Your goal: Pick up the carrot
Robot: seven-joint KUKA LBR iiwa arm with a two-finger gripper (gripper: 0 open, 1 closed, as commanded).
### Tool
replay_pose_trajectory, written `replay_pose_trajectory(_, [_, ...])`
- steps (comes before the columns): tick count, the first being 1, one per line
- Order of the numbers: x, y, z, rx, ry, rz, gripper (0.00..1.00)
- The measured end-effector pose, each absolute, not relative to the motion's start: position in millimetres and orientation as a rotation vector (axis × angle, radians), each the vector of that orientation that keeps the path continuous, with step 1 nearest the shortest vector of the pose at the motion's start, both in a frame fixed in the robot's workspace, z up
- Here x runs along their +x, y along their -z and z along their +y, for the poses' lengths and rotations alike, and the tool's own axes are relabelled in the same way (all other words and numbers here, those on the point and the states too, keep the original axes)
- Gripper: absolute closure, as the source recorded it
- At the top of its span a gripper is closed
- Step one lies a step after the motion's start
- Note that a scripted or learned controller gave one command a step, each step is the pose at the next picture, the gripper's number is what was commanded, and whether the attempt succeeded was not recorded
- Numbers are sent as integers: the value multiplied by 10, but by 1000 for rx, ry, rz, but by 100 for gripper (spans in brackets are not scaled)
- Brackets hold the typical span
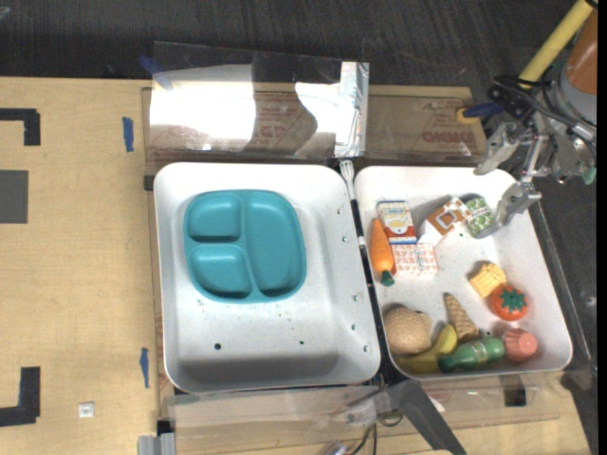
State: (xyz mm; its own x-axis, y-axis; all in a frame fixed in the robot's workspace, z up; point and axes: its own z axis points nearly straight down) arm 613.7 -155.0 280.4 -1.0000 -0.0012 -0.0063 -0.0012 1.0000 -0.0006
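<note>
The tan surface [66, 282] carries two white bins, the left bin [256, 349] holding a teal divided plate [247, 245], with dark floor behind. In the right bin [550, 282] the carrot [381, 249] lies along the left wall. My gripper [517, 197] hangs over that bin's far right corner, well apart from the carrot; I cannot tell how it is set.

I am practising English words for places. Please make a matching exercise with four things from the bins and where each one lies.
Things:
1. carrot
2. teal tray
3. tomato
4. gripper

Places:
A. right part of the right bin, near the corn
B. over the right bin's far right corner
C. in the left bin
D. along the right bin's left wall

Pairs: 1-D, 2-C, 3-A, 4-B
</note>
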Motion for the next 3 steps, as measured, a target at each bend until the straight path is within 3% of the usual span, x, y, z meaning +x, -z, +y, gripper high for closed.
replay_pose_trajectory(1, [5861,-1502,-2104,-160,-5,3145,0])
replay_pose_trajectory(2, [5773,-980,-1962,-106,4,3129,0])
replay_pose_trajectory(3, [5467,-1703,-1527,911,-1,2999,0])
